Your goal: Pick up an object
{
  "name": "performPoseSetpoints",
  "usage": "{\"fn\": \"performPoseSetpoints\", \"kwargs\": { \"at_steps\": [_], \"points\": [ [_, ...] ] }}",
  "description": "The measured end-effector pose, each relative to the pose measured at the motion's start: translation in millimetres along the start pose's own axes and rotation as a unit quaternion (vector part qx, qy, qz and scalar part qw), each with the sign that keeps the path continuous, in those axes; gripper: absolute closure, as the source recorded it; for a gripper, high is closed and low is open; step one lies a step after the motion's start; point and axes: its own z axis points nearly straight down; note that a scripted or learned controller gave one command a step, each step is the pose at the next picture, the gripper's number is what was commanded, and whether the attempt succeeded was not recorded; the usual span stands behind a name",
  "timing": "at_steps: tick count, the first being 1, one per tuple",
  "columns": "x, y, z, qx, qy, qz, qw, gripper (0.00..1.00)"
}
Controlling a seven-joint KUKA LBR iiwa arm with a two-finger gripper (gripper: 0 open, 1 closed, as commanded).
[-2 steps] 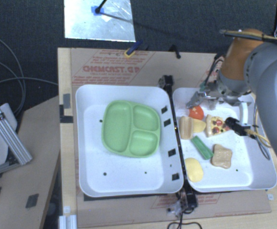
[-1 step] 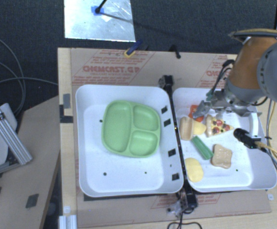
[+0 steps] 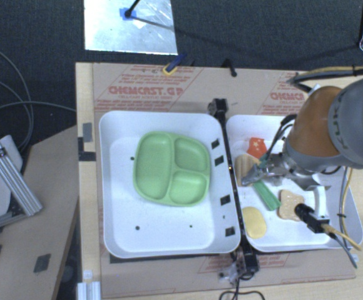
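Camera view, green stick [image 3: 266,194], gripper [image 3: 255,175] above

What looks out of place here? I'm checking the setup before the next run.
Nothing stands out. The green divided plate lies flat in the left bin; the small items sit loose in the right bin under the gripper.

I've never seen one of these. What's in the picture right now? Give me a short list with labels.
left bin: holds a green divided plate
right bin: holds an orange piece, a green stick, a yellow round piece, a tan piece
arm: reaches in from the right, over the right bin
gripper: low over the right bin, beside the green stick
held object: none seen
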Motion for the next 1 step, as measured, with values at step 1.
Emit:
{"fn": "performPoseSetpoints", "kwargs": {
  "at_steps": [1],
  "points": [
    [66.7,-45.7,-103.7,0.001,0.002,-0.006,1.0000,0.00]
  ]
}}
